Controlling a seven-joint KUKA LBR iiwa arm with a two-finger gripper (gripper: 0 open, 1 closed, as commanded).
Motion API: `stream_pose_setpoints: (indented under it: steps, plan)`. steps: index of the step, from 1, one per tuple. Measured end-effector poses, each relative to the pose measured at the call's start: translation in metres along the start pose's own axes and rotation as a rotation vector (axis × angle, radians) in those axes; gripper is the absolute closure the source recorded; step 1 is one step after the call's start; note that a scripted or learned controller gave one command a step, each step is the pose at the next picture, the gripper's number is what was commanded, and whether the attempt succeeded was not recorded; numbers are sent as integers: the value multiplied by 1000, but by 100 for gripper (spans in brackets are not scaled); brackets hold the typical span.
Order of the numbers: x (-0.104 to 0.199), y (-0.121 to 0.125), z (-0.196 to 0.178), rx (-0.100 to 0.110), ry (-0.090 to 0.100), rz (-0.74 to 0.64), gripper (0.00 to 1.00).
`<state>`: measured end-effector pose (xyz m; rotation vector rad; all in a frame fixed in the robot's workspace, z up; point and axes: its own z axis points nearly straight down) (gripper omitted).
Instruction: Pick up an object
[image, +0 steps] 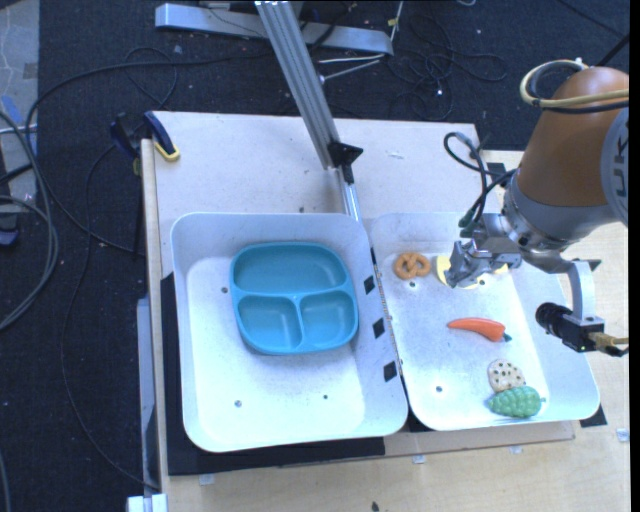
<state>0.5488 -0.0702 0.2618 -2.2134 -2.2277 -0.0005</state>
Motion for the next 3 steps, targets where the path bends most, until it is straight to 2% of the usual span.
stream_pose_setpoints:
  steps: [2,3]
  plan:
    - [98,6,-1,0,0,-1,100]
    - [157,17,16,0,0,-1,100]
